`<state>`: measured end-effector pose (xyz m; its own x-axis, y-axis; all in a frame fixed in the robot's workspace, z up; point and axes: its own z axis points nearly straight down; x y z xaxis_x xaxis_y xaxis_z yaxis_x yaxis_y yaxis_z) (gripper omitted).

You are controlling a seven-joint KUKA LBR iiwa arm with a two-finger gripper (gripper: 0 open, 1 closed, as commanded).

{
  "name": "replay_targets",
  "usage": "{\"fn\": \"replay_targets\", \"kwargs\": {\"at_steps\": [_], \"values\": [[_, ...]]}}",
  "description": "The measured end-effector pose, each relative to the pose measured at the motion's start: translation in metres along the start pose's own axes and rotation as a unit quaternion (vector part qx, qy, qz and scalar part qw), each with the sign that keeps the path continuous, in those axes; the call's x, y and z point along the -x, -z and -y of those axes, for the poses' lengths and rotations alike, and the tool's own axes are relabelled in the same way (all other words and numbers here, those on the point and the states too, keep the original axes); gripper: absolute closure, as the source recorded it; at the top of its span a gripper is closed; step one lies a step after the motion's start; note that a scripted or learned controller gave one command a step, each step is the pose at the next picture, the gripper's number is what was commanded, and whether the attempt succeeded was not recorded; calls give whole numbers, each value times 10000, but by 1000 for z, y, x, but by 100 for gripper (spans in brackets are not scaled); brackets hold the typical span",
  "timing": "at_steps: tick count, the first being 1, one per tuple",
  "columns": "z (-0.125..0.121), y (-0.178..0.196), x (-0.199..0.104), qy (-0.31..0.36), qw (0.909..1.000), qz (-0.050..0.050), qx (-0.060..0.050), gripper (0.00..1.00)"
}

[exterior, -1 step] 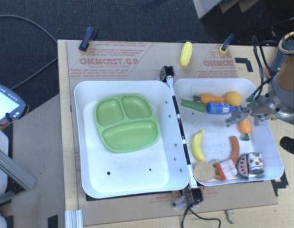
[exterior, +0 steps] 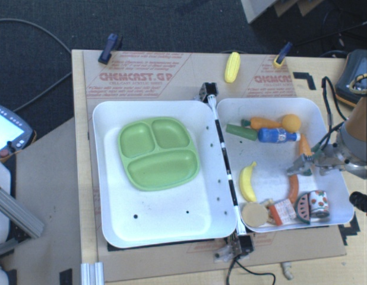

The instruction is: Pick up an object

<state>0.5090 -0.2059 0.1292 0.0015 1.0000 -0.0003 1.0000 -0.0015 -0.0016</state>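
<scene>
My gripper (exterior: 300, 167) reaches in from the right and hangs low over the right bin (exterior: 263, 108), near its right side. Just below it lies a red sausage (exterior: 293, 188). An orange carrot (exterior: 304, 146) lies just above it. A yellow banana (exterior: 247, 181) rests left of the gripper near the bin's middle. A blue bottle (exterior: 277, 136), a green piece (exterior: 241, 132), an orange stick (exterior: 263, 123) and an orange ball (exterior: 291, 123) lie along the far side. A watermelon slice (exterior: 303, 208), a spotted white item (exterior: 318, 201), a small packet (exterior: 281, 211) and a tan disc (exterior: 253, 215) sit at the near edge.
The left bin (exterior: 112, 212) holds a green divided plate (exterior: 159, 153). A yellow corn cob (exterior: 232, 67) lies on the bench behind the bins. Blue clamps (exterior: 108, 48) (exterior: 282, 54) grip the far edge. The arm's grey wrist (exterior: 356, 141) stands over the right bin's right wall.
</scene>
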Motion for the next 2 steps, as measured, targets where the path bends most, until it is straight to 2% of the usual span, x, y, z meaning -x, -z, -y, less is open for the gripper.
{"fn": "replay_targets", "kwargs": {"at_steps": [1,2], "values": [[7,-45,-63,12,10000,-8,0,0],[6,-35,-63,6,10000,-1,11,100]]}}
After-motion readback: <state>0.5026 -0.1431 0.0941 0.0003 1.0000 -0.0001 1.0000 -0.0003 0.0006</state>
